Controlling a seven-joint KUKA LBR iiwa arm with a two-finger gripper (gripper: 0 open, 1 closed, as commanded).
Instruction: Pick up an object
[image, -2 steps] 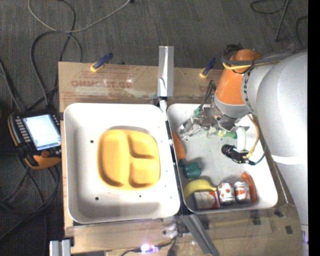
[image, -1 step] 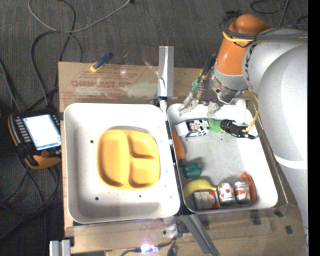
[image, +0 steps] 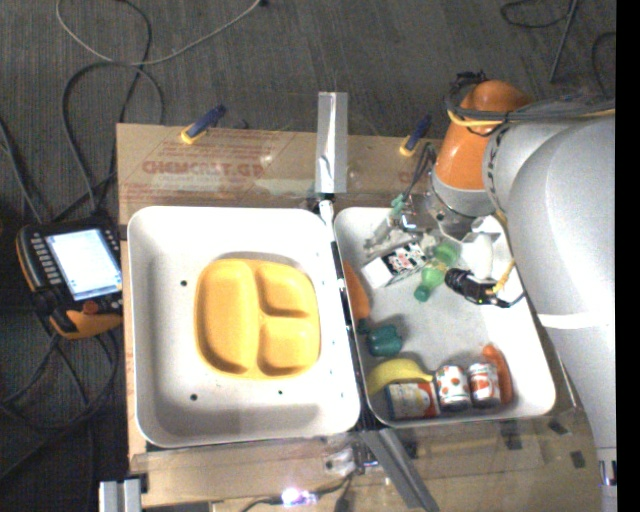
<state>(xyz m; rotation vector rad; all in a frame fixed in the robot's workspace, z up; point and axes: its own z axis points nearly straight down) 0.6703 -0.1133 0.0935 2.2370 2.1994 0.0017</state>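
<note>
Judging from the frame's upper right, you have the gripper (image: 405, 228) low over the right bin (image: 520, 345) by the small box (image: 392, 263); finger state indiscernible, nothing lifted yet.

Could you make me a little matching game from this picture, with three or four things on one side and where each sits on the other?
Things:
1. yellow tray
2. banana
3. pincer
4. tablet

Places:
A. left of both bins, on the floor
B. near edge of the right bin, beside the cans
C. middle of the left bin
D. far end of the right bin, over a small box

Pairs: 1-C, 2-B, 3-D, 4-A
</note>
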